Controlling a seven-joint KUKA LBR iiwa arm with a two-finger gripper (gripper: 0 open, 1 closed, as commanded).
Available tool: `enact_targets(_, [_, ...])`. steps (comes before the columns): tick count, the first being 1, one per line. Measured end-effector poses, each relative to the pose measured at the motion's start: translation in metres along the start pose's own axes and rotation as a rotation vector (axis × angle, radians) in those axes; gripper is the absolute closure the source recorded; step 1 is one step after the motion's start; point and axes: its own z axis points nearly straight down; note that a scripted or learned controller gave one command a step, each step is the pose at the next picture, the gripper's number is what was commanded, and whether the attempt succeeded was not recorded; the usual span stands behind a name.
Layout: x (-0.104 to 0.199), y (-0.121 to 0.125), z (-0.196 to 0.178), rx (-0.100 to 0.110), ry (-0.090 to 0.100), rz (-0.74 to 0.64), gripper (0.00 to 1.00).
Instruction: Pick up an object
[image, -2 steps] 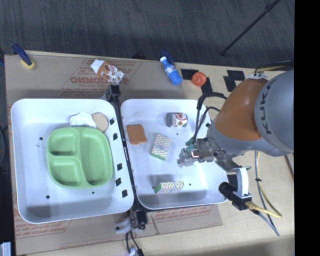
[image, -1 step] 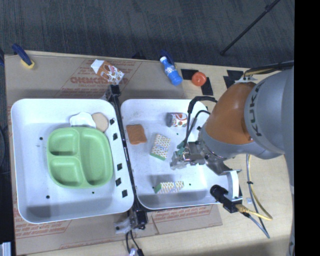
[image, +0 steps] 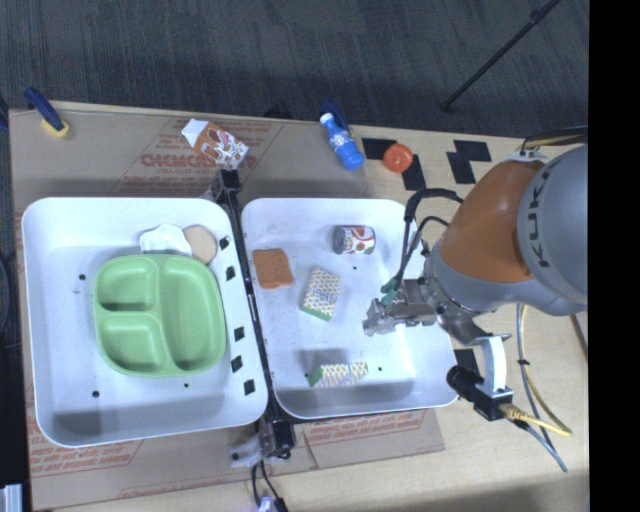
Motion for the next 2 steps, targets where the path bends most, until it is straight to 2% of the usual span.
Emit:
enact_targets(1, [0.021, 0.001, -0.006, -0.001, 0.000, -0.003, 1.00])
enact_targets(2, [0.039, 0.001, 0.008, 0.000, 0.000, -0.004, 1.00])
